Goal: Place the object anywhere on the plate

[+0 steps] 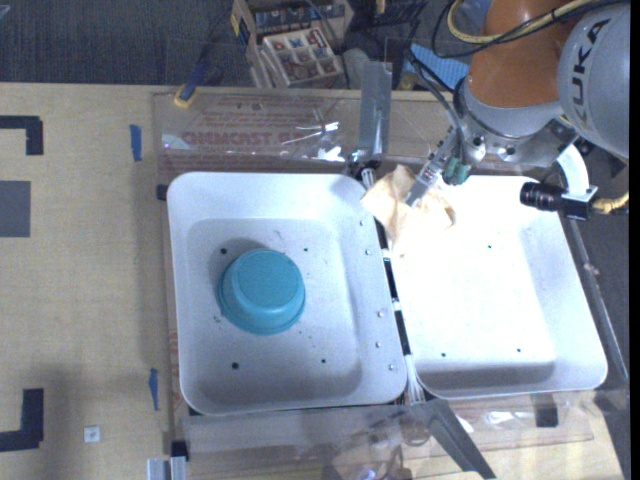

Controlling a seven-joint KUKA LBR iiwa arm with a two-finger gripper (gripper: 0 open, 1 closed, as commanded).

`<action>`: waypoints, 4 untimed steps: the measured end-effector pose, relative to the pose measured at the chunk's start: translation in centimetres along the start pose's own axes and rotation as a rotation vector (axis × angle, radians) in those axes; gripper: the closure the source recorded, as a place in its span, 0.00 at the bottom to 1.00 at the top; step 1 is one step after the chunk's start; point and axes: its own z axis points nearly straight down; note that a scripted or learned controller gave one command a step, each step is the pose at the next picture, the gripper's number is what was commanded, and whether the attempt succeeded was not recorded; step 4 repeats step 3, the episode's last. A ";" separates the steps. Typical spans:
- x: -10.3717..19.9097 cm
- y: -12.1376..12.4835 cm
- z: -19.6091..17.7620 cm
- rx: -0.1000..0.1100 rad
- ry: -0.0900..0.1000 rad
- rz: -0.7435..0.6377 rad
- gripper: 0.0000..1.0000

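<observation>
A round teal-blue plate (262, 290) sits in the middle of the left bin (190, 218). A crumpled tan object (405, 208) is at the far left corner of the right bin (500, 298), partly over the seam between the two bins. My gripper (428, 176) reaches down from the upper right. Its thin fingers pinch the top edge of the tan object, which hangs below them. The plate lies well to the lower left of the gripper.
The grey and orange arm (530, 38) crosses the far right corner. A grey upright post (374, 118) stands behind the bins' seam. Clear plastic sheeting (260, 138) lies behind the left bin. A black cable plug (545, 198) sticks out over the right bin.
</observation>
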 end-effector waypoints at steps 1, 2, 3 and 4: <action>4.8 3.6 -0.2 -0.001 0.000 -0.398 1.00; 8.8 6.4 0.3 -0.002 -0.001 -0.698 1.00; 8.8 6.4 0.3 -0.002 -0.002 -0.698 0.00; 8.8 6.4 0.3 -0.002 -0.002 -0.698 0.00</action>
